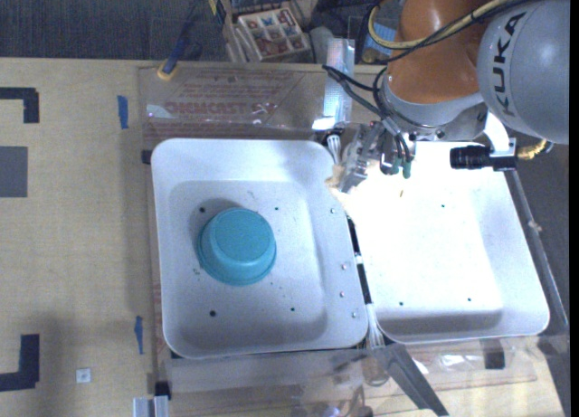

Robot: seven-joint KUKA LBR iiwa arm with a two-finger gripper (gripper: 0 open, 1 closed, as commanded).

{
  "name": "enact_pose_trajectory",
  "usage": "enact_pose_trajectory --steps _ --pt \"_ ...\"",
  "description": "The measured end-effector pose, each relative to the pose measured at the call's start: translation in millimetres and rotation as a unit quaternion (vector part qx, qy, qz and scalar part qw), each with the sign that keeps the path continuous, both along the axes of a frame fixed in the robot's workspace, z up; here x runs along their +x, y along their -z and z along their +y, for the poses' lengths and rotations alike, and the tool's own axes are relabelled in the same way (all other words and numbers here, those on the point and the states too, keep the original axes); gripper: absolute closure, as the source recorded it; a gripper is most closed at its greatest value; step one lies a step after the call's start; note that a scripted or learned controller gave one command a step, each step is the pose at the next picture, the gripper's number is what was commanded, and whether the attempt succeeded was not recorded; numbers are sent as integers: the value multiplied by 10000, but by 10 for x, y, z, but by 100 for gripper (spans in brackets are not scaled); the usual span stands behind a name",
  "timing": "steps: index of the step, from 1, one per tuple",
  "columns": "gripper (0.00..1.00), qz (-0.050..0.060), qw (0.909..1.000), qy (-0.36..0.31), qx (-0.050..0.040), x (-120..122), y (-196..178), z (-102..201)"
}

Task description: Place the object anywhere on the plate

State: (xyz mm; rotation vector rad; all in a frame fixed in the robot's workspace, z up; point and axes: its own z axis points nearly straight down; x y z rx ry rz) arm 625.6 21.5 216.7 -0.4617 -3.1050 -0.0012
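Camera view: arm over the bins' shared edge.
The gripper (362, 160) hovers right of and above the blue plate (237, 244), which sits in the left bin (181, 171); jaw state unclear, and whether anything is held.

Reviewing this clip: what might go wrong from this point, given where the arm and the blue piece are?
1. The gripper hangs over the rim between the bins, so a descent could strike the left bin wall.
2. The blue plate looks like an upturned dome; an object may slide off.
3. Glare washes out the right bin, hiding small items.
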Motion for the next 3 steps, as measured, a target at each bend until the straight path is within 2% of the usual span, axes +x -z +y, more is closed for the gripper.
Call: enact_pose_trajectory --steps 1,2,3 --pt "100 -43 9890 -1481 7 82 -108 486" --pt "100 -40 9888 -1492 11 229 -70 996" --pt "0 -45 9888 -1492 10 231 -75 995"
